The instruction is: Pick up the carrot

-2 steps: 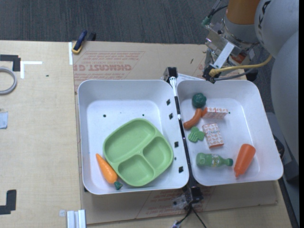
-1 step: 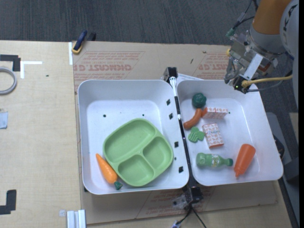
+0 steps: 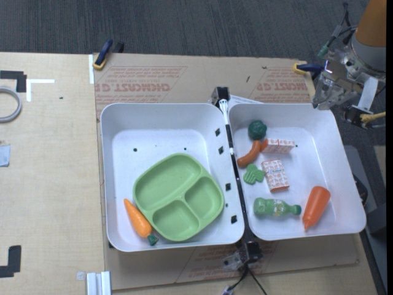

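The carrot [image 3: 137, 219] lies in the left bin [image 3: 116, 134], front-left corner, touching the green plate [image 3: 178, 196]. The jaws [image 3: 328, 97] hang over the far right corner of the right bin [image 3: 341, 158]; their opening, I cannot tell.

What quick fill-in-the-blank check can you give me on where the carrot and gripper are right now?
1. The carrot lies in the ____ bin.
2. The carrot lies beside the green ____.
3. The gripper is above the far edge of the ____ bin.
4. The green bottle lies in the ____ bin.

Missing words: left; plate; right; right
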### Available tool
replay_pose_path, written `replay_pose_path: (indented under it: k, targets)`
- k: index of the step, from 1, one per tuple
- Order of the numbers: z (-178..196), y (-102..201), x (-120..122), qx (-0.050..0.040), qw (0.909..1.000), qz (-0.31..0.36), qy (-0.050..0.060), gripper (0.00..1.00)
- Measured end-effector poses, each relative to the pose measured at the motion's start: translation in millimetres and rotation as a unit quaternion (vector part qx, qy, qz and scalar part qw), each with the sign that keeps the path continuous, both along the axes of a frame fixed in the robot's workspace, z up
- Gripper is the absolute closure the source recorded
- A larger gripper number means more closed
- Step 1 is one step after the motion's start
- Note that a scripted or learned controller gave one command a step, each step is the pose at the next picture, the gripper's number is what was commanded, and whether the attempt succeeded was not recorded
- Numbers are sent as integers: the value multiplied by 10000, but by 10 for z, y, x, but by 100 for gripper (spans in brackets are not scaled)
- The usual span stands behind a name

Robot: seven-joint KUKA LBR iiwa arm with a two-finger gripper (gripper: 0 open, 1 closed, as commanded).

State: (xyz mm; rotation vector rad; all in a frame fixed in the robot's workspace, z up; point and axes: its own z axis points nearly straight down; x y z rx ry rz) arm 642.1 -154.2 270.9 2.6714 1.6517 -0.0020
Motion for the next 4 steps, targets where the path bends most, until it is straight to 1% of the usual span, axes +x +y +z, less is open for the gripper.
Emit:
replay_pose_path:
  k: [1, 2, 3, 4]
  targets:
    - [30, -321, 170, 1, 9966, -829, -2, 100]
    - [-64, -537, 169, 1, 9997, -228, 4, 100]
    - [-1238, -93, 166, 8, 9975, -706, 4, 100]
    - [-185, -431, 168, 2, 9991, -420, 0, 100]
